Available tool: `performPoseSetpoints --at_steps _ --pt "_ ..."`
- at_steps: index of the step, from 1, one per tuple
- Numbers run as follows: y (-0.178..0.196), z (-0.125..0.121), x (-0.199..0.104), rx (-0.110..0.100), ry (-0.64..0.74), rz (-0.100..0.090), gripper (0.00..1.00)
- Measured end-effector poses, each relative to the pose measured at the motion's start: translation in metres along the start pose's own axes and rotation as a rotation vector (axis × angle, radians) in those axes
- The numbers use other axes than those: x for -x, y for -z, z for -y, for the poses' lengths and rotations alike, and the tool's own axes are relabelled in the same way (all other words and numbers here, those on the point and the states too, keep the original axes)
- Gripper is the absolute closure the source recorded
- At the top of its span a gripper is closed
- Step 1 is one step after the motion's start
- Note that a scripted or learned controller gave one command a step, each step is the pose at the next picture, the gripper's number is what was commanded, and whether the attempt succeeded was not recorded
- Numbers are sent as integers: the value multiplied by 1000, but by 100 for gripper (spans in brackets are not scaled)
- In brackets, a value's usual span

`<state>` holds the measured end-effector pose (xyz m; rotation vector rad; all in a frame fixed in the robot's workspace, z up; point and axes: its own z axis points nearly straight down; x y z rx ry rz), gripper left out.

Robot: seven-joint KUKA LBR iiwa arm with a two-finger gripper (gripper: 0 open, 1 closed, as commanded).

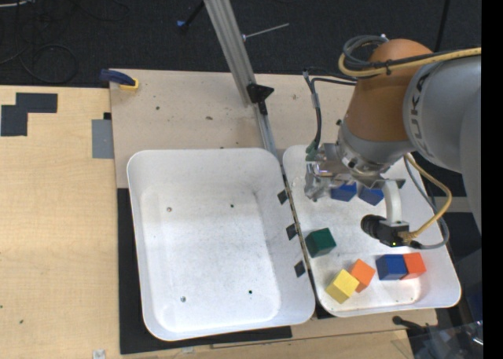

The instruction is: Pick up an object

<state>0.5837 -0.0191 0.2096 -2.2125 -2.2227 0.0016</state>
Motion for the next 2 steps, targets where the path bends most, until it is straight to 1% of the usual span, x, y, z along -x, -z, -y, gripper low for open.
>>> performPoseSetpoints --at_steps 1,2 --pt "0 18 -52 -1 0 0 100" --pt "9 17 -111 2 0 3 100"
